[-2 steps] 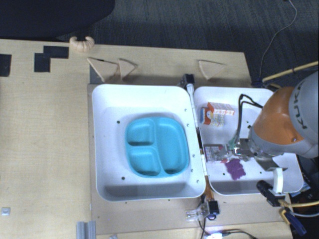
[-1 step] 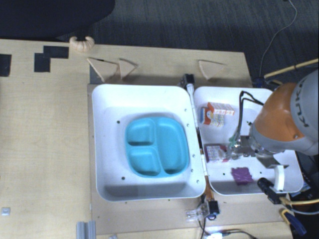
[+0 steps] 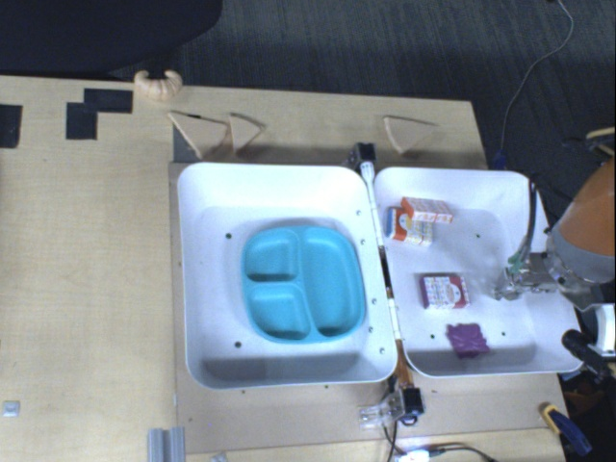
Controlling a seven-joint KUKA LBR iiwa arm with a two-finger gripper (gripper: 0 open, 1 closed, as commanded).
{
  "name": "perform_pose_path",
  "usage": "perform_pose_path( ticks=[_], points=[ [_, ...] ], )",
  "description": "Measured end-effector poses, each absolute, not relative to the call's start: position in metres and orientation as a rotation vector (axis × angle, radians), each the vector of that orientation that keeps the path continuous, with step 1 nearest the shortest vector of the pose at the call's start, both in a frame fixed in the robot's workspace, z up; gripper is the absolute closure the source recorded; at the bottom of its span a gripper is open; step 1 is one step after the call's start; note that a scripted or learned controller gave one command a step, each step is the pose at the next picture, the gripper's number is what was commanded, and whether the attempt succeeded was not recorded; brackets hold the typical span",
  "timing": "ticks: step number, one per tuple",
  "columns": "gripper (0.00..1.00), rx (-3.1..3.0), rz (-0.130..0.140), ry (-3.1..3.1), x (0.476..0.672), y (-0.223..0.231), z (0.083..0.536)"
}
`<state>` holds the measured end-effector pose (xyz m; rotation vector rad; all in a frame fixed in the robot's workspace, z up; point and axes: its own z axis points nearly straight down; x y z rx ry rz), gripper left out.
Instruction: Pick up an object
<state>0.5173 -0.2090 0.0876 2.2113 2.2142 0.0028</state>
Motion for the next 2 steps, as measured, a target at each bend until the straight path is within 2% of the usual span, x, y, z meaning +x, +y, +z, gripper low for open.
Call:
perform_pose_path(
  ticks=[1, 2],
  points=[
    [1.00, 2.212, 0.009, 2.226, 0.5389, -0.0766, 0.1984],
    [0.00, 2.214, 0.004, 2.225, 0.5380, -0.0784, 0.1977]
  ],
)
